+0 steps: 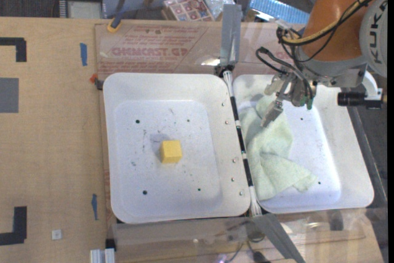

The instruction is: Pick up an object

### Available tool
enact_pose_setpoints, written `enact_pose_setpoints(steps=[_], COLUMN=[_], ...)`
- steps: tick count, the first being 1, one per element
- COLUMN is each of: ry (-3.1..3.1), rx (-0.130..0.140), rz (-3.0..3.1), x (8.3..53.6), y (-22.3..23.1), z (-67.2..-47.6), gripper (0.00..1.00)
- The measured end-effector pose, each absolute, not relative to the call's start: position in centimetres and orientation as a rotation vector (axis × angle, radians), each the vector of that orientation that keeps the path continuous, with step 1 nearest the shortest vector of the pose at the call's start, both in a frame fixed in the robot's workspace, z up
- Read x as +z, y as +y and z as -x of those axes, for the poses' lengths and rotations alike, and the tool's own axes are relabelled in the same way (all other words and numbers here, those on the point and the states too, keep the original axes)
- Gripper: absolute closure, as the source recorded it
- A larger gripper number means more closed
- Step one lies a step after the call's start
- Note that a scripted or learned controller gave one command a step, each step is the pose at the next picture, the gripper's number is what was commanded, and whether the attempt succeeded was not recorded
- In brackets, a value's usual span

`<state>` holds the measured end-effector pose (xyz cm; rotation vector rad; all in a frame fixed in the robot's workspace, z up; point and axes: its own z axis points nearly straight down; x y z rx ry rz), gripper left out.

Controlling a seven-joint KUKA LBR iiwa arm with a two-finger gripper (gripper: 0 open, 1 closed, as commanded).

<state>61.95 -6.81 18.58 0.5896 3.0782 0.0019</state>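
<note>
Camera view: gripper [275,103] over the back of the right bin [345,151], fingers spread apart and pointing down-left, nothing between them, one tip just above the pale green cloth [274,154]. Cloth crumpled along that bin's left side. Small yellow block [172,151] alone near the middle of the left bin [123,101], well apart from the gripper.
</note>
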Motion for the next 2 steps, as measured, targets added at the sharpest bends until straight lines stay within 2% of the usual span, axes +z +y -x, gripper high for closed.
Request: enact_pose_setpoints(steps=[1,2], ry=[3.138,3.13], rx=[0.001,0.0], rz=[0.01,-0.124], x=[12.6,8.9], y=[-10.7,-10.6], z=[-58.3,-57.8], gripper=[0.0,0.0])
